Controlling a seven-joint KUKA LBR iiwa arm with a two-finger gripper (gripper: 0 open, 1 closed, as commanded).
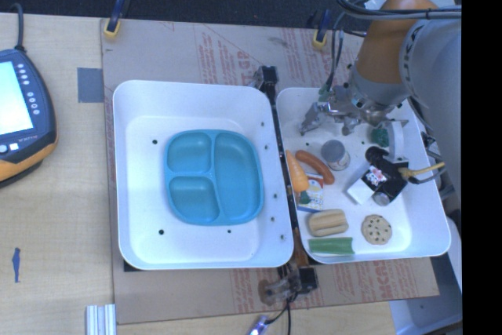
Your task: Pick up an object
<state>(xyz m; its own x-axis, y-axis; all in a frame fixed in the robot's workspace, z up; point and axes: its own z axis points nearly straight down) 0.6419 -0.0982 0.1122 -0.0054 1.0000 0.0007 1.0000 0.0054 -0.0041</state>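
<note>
Looking down from the camera view, the gripper (333,115) hangs over the back of the right bin (427,243); its jaws look splayed and released, with nothing between them. The nearest candidate, a small grey can (336,154), sits just in front of the jaws, toward the viewer; a hot dog (314,166) lies beside it, its long axis slanting across the bin; the blue tray (213,176) rests well apart in the left bin (129,169).
</note>
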